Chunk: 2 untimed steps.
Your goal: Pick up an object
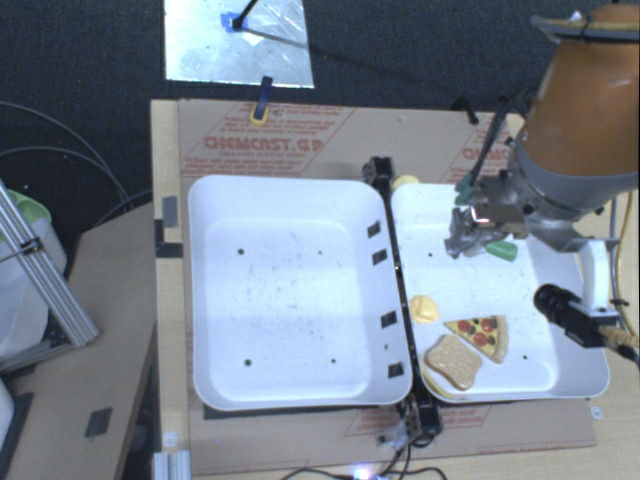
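Green piece (501,251) sits right beside the claw (466,238) near the right bin's (580,383) far edge; grip state can't be told. Claw should be centred over it before closing.

You're looking down on two white bins side by side. The left bin (290,288) sits at nine o'clock. In the right bin (540,353), the gripper (466,236) hangs at about two o'clock, with a green piece (502,251) just beside it. Toward five o'clock lie three toy foods close together — a pizza slice (480,334), a bread slice (455,362) and a small yellow piece (424,309).
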Each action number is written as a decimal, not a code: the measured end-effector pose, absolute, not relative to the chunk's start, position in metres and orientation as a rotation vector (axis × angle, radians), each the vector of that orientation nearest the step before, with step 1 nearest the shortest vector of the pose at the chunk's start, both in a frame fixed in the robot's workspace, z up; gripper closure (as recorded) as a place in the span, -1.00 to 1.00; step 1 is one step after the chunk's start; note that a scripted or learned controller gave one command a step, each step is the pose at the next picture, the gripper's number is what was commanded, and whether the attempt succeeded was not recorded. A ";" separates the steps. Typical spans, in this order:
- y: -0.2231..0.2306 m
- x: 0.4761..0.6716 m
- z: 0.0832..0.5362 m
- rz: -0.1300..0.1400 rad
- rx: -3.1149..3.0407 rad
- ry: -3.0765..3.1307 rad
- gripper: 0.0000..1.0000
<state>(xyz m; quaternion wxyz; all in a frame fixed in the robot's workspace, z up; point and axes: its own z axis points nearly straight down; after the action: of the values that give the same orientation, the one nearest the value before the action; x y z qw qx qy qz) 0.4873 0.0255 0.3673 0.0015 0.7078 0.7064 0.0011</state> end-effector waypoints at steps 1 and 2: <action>0.026 0.487 0.308 -0.003 2.222 2.223 1.00; 0.054 0.487 0.317 0.004 2.214 2.228 1.00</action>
<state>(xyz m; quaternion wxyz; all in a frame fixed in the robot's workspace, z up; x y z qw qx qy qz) 0.4868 0.0543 0.3173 0.0003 0.7048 0.7094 0.0012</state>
